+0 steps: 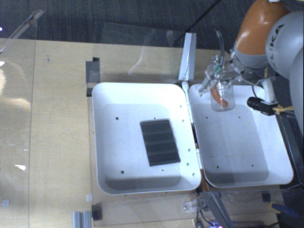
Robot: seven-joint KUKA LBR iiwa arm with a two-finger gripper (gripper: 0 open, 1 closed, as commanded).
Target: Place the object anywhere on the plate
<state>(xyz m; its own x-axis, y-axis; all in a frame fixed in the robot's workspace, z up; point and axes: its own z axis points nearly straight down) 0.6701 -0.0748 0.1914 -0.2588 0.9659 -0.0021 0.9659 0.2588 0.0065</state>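
**Mia:** Where is the big grey robot arm (pixel 280 42)?

**Ben:** It comes in from 2 o'clock and bends down over the right shallow white bin (pixel 247 151). Its clear see-through pincer (pixel 219 95) hangs over that bin's far left corner.

**Mia:** Is it holding something?

**Ben:** Yes, it pinches a small orange-red sausage-shaped object (pixel 218 96). The dark grey ridged flat plate (pixel 159 142) lies in the left white bin (pixel 109 127), at 8 o'clock from the pincer.
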